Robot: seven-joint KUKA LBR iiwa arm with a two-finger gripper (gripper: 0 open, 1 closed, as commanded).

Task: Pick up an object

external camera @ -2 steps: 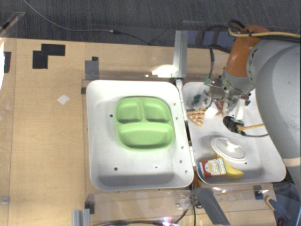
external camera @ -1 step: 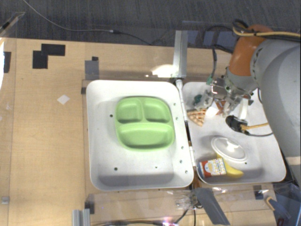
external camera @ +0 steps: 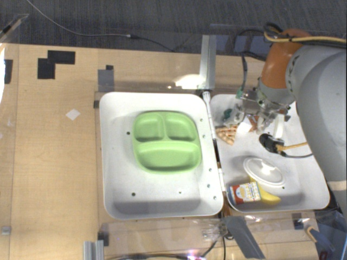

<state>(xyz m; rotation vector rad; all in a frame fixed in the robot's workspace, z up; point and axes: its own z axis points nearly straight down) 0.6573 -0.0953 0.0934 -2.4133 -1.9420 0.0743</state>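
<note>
Camera view: the claw (external camera: 259,114) hangs low over the far end of the right bin (external camera: 310,173), apparently sizing up small items there; its grip I cannot tell. Nearer than it lie a white lid (external camera: 264,171), carton (external camera: 245,192) and banana (external camera: 269,198). Left of it, a green tray (external camera: 165,141) fills the other bin on the wooden desk (external camera: 49,156).

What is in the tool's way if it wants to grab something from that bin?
Nothing visible. The tool hangs at the back of the right bin, right by the small toys. The white lid and yellow carton lie uncovered nearer the front.
</note>
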